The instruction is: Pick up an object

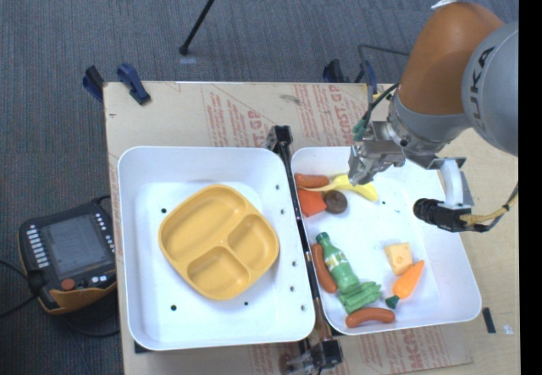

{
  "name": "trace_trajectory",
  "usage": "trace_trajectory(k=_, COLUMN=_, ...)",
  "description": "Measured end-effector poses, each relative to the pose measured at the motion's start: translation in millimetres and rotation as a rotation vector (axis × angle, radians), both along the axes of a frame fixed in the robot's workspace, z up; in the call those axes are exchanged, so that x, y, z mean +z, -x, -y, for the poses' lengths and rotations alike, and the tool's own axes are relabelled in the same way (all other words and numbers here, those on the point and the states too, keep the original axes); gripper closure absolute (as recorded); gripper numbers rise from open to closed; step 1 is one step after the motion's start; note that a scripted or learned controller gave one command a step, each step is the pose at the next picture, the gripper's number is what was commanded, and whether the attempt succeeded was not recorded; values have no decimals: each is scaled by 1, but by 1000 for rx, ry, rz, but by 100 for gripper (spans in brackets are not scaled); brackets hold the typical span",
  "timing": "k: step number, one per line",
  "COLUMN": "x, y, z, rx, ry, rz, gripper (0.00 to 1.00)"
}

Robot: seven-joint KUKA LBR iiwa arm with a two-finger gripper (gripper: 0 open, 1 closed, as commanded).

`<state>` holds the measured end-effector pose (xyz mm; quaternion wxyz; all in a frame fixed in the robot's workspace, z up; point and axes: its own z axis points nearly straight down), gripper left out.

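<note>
Gripper [362,178] low in the right bin [461,280], touching the banana [362,190]; fingers impossible to judge. Just left: sausage [312,181], orange wedge [312,203], brown ball [336,202]. Farther below: bottle [337,261], cheese [399,257], carrot [408,279]. Far left: yellow tray [218,240].

2 bins [135,195], 1 tray [218,240], 2 carrots [408,279].

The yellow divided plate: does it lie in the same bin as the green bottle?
No, the yellow divided plate lies in the left bin; the green bottle lies in the right bin.
</note>
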<state>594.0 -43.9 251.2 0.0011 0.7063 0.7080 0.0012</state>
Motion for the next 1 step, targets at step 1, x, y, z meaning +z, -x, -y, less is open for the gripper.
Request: trace_trajectory(k=1, x=88, y=27, z=39, rx=-2, ry=1, rz=-1, gripper=100)
